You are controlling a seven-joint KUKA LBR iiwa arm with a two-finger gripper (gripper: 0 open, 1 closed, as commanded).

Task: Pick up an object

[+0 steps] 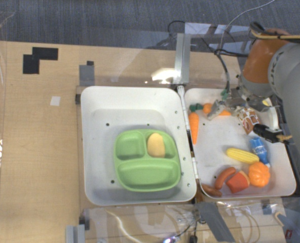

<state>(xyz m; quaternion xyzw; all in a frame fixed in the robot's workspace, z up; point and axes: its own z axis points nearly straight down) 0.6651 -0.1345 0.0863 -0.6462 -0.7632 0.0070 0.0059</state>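
At the right bin's [292,184] far edge: hand [226,104], low over the rim; whether released or clenched cannot be told. Just beside it, small orange pieces; a carrot [194,126] along the left wall. Nearer: corn cob [242,155], blue bottle [259,150], orange fruit [259,174], red block [236,181], sausage [224,176]. Left bin [97,115]: green divided tray [146,167] bearing a yellow lemon [156,145] in its upper-right compartment.
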